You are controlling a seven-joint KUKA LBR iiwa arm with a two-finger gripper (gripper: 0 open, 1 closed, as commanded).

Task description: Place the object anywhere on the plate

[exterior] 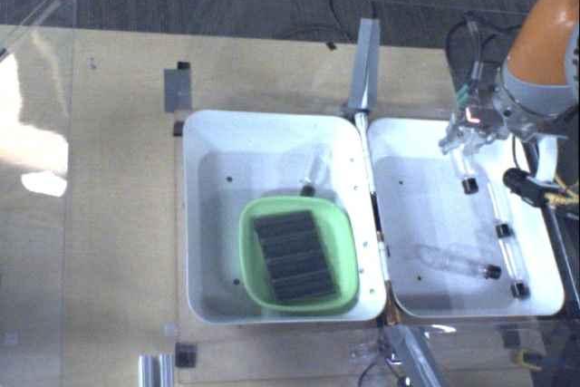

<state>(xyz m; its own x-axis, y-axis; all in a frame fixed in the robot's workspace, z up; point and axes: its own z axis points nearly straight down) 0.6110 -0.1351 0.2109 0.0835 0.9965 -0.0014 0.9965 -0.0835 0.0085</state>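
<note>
A green plate [250,236] sits in the front of the left bin [204,195], with a dark ridged block [292,256] lying on it. Just behind the plate lies a clear tube [317,166] with a dark cap. My gripper [464,139] hangs over the back of the right bin [399,195], under the orange band of the arm. A clear tube with a black cap [468,175] reaches down from right below the gripper; whether it is held is unclear.
Three more clear black-capped tubes lie in the right bin: one along the right side [497,213], one near the front [458,264], one at the front right corner [515,272]. A grey post [365,68] stands behind the bins' shared wall.
</note>
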